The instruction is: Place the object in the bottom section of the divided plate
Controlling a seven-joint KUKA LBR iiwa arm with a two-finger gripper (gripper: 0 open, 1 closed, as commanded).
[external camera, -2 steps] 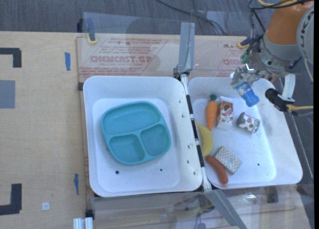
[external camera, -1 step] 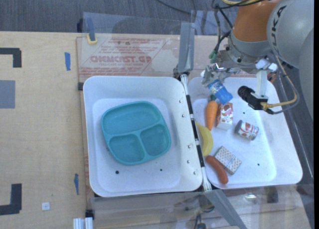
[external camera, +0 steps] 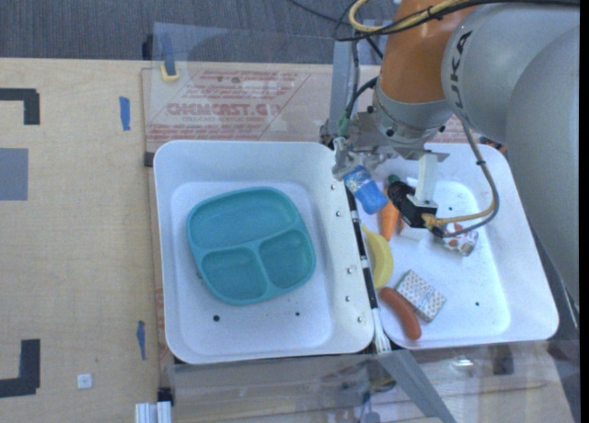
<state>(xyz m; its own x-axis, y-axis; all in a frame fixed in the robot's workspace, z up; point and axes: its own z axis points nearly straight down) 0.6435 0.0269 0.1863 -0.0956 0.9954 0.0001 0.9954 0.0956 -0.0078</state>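
Plate (external camera: 250,245): teal, 3 sections, in left bin (external camera: 175,320)
Gripper (external camera: 361,177): over right bin (external camera: 525,311), near blue item (external camera: 370,197)
Fingers: cannot tell whether open

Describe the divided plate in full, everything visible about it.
The divided plate is teal, looks like smooth moulded plastic, and is a rounded rectangle with a raised rim. Ridges split it into three sections: one large across the upper part and two smaller ones along the lower edge. It lies flat, slightly rotated, in the left white bin, resting on the bin floor. Nothing lies in any section, and nothing else touches it.
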